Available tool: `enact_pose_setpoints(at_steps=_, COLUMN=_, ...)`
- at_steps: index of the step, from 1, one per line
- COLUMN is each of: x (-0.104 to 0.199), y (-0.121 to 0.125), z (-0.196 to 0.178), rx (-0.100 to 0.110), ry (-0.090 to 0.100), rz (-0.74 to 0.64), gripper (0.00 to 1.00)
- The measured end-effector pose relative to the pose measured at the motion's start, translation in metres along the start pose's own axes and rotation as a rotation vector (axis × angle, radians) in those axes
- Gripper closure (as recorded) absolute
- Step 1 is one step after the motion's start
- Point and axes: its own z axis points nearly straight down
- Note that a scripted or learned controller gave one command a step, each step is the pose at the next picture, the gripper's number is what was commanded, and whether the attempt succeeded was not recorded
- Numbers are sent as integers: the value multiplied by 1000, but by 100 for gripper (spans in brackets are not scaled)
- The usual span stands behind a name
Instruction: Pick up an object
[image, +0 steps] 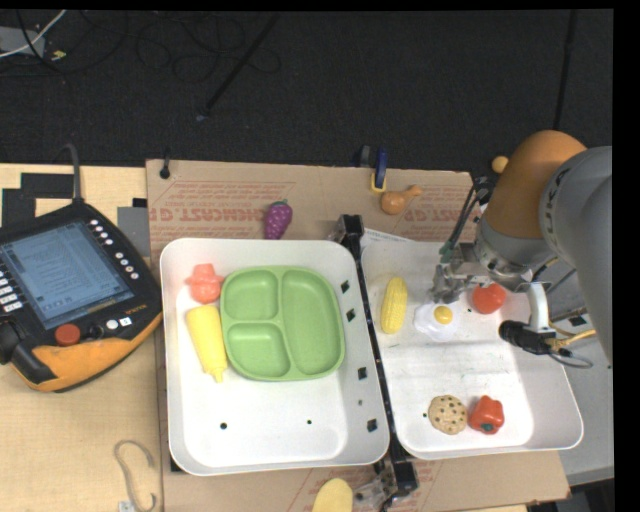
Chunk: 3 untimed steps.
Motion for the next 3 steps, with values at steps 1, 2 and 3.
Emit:
enact_pose_setpoints(at_steps=1, x=-4, y=1, z=-43, rx=0, ry=-1, rz=11, gripper=100)
enact_pose_setpoints(at_steps=2, x=-12, y=9, z=-96, rx=-2, ry=-2, rz=7, gripper=100)
enact_pose_setpoints(at_steps=3, x=-14, y=9, z=-130, rx=-1, ry=-1, rz=9, gripper=100)
